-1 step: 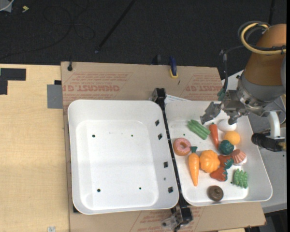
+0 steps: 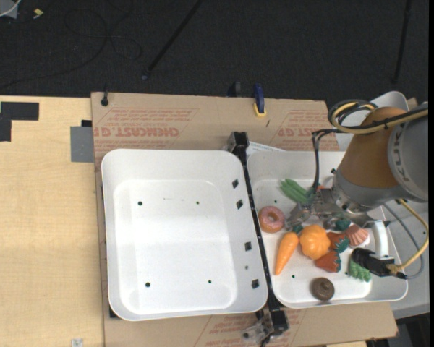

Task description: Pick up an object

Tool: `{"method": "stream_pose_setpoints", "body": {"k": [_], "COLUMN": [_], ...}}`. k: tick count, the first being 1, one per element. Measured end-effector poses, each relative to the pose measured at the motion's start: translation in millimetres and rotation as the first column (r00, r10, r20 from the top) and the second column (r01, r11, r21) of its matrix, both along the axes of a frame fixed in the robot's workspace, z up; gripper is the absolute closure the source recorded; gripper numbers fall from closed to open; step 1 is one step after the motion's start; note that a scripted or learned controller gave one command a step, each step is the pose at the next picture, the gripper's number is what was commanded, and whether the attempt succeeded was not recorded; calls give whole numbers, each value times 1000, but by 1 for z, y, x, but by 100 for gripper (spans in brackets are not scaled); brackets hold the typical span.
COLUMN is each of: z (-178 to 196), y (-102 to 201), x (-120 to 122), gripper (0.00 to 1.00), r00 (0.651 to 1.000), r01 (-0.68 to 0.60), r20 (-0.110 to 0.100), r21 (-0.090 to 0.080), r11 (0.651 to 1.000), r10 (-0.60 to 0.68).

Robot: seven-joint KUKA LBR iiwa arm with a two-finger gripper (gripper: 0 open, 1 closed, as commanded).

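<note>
The gripper [image 2: 312,212] hangs low over the orange [image 2: 315,241] in the right bin [image 2: 275,172] — reaching stage; finger state cannot be told — next, a clean close.

Look in right bin [image 2: 304,301]: toys bunched close together. Carrot [image 2: 286,252] lies slanted, tip toward you. Orange [image 2: 315,241] sits right beside carrot, touching. Pink donut [image 2: 272,219] lies flat near left wall. Green veg [image 2: 296,191] lies behind. Brown round thing [image 2: 322,288] lies alone at front.
</note>
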State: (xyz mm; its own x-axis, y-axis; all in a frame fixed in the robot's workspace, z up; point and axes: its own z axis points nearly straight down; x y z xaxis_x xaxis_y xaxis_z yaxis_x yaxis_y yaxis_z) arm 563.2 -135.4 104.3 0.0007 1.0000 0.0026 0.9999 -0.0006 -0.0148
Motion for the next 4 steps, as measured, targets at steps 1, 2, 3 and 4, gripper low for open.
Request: {"method": "stream_pose_setpoints", "body": {"k": [1,2,3,4], "z": [18,-15,26,263], "y": [-2,-29,-5,54], "x": [3,-56,-3,41], "gripper": [100,100,100,100], "r00": [1000,1000,1000,999], "r01": [6,0,-4,-7], "r20": [9,25,18,32], "r21": [-1,-4,-3,-4], "r11": [1000,1000,1000,1000], "r10": [-6,0,5,7]}}
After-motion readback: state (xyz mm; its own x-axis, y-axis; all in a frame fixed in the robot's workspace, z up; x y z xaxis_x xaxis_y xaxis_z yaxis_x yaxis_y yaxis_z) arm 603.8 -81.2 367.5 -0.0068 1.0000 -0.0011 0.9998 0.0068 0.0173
